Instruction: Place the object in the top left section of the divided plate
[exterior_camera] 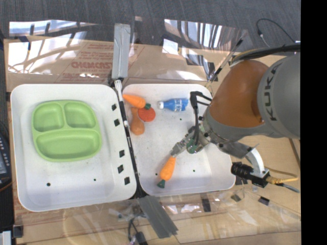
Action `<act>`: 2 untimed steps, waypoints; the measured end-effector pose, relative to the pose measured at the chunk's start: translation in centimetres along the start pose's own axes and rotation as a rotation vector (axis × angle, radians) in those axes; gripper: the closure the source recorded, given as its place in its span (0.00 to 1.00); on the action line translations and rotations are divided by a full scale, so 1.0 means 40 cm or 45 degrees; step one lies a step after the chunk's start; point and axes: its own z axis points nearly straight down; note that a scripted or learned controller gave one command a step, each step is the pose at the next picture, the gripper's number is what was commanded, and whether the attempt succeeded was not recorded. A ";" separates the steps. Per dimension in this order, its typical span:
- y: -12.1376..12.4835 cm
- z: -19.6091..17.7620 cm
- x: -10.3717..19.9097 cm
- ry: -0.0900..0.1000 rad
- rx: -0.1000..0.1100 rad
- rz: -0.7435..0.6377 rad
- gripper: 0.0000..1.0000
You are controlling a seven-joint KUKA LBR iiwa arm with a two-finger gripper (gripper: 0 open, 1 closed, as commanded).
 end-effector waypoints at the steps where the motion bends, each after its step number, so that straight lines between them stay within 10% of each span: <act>1: 0.062 0.070 0.019 0.002 0.003 0.276 1.00; 2: 0.062 0.056 0.018 0.007 0.013 0.271 1.00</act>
